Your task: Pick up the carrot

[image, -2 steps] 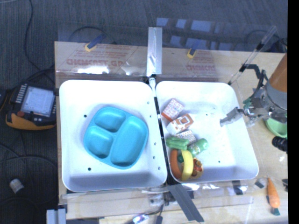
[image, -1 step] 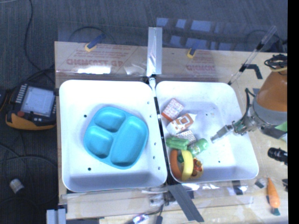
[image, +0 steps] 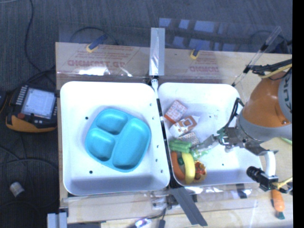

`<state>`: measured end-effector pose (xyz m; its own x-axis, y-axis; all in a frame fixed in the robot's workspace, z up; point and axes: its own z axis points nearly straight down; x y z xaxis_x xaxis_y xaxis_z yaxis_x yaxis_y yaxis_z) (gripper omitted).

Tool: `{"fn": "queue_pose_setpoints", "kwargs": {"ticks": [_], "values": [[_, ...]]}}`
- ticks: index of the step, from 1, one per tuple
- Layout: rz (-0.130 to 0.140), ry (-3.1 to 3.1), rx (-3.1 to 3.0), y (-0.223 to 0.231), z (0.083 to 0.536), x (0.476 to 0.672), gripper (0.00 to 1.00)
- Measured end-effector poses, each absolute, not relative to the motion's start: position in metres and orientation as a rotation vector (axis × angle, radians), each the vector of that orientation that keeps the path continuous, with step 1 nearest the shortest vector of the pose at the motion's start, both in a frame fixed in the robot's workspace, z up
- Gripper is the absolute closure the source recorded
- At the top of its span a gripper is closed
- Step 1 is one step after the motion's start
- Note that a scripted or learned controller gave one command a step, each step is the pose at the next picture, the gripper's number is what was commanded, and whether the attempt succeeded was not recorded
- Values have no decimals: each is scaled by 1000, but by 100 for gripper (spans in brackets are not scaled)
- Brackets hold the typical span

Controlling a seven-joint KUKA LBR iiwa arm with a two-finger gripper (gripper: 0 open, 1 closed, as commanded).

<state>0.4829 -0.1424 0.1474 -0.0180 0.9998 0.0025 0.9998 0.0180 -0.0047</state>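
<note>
The carrot (image: 176,166) is a slim orange piece lying along the left wall of the right bin (image: 223,91), near its front corner. It is pressed against a yellow banana (image: 188,166). My gripper (image: 198,149) reaches in from the right and ends just above and to the right of this pile, over a green vegetable (image: 180,145). It sits close to the banana's upper end. Nothing can be seen held in it. The carrot's right side is hidden by the banana.
Two small printed boxes (image: 175,110) (image: 184,124) lie behind the pile, and a red-orange item (image: 200,170) lies right of the banana. A blue divided plate (image: 118,139) sits in the left bin (image: 71,127). A small orange tool (image: 278,204) lies on the bench outside, at the right.
</note>
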Motion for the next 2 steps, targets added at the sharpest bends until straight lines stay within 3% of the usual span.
{"fn": "queue_pose_setpoints", "kwargs": {"ticks": [1,2], "values": [[6,-2191,-2246,-57,182,483,0],[6,-2233,-2206,-39,222,483,0]]}}
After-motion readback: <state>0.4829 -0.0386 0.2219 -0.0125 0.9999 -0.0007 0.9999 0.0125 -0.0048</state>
